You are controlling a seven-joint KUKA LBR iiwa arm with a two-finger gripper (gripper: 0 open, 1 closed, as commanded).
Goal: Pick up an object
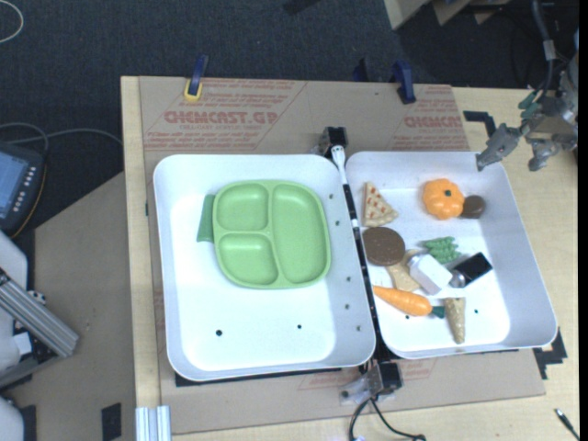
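Two shallow white bins sit side by side on the bench. Within the left bin [184,329] lies a light green plastic plate with three compartments [272,233], a darker green piece peeking out under its left edge. Inside the right bin [524,255], moving rightward, lie a tan pizza-slice toy [376,206], a round brown disc [383,244], an orange toy carrot [402,300], a green leafy toy [440,245], a small white block [427,273], an orange round pumpkin-like toy [442,198], a tan cone-shaped piece [456,319], a black rectangular block [472,267] and a small dark brown ball [473,207]. At the far right, the two-finger gripper [516,150] hovers above that bin's upper right corner, its fingers spread apart with nothing between them, apart from every toy.
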